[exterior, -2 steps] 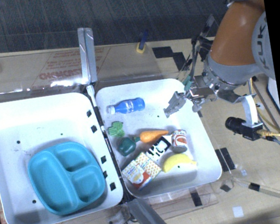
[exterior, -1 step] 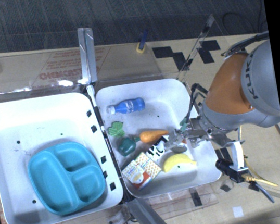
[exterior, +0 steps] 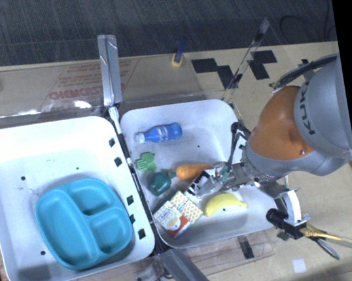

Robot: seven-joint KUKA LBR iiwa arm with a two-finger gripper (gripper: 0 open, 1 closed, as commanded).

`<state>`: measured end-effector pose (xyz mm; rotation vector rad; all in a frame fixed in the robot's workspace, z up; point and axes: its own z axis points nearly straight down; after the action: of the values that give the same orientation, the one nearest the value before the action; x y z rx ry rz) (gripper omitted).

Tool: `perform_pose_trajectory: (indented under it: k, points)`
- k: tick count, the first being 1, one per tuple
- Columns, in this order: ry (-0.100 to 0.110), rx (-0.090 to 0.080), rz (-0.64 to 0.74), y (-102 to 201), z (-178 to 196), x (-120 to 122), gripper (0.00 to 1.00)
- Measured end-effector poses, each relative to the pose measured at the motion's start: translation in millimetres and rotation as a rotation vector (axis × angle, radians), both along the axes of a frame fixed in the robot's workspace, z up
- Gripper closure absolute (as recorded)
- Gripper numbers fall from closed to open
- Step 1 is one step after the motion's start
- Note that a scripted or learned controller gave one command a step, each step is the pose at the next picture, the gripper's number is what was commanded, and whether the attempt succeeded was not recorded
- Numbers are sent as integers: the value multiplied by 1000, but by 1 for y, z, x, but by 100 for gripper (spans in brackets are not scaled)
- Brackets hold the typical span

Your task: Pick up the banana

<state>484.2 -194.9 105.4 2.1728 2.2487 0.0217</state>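
The yellow banana (exterior: 224, 204) lies in the right bin (exterior: 200, 114), near its front edge. My gripper (exterior: 222, 174) hangs low over the bin just behind the banana, at the tip of the grey arm with its orange band (exterior: 279, 132). Its fingers are hard to make out against the clutter below.
Around the banana lie a carrot (exterior: 191, 170), a dark green object (exterior: 159, 183), a small green piece (exterior: 144, 162), a colourful carton (exterior: 178, 213) and a blue bottle (exterior: 159, 134). The left bin (exterior: 7, 163) holds a teal divided tray (exterior: 83, 222). A metal divider (exterior: 110, 71) stands between the bins.
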Motion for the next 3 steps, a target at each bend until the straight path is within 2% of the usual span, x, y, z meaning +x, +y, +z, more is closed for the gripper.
perform_pose_trajectory:
  k: [1, 2, 3]
  points:
    - [21, -1, 240, -15, -13, -7, 0]
    - [21, -1, 245, -15, -3, -7, 100]
    - [21, -1, 245, -15, -3, -7, 0]
